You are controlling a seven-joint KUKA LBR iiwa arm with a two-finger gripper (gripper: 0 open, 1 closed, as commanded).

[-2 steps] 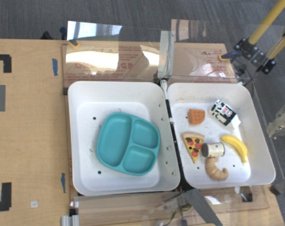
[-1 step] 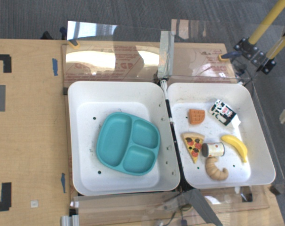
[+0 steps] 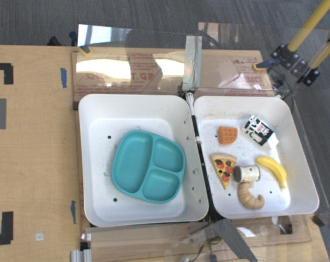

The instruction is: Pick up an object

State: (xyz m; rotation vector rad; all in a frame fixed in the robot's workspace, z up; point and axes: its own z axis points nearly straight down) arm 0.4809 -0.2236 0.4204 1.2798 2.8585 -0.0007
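The right bin (image 3: 295,141) holds several toy foods. An orange waffle (image 3: 227,135) lies near its middle, with a black-and-white milk carton (image 3: 258,130) to its right. A pizza slice (image 3: 224,170) lies lower left, touching a small white can (image 3: 246,173) on its side. A yellow banana (image 3: 274,170) rests right of the can. A brown croissant (image 3: 250,196) curls at the bottom.
The left bin (image 3: 94,124) holds a teal divided plate (image 3: 148,166). Clear plastic walls (image 3: 192,64) stand behind both bins. A yellow-and-black stand (image 3: 304,34) is at the upper right. Brown cardboard (image 3: 28,146) covers the bench to the left.
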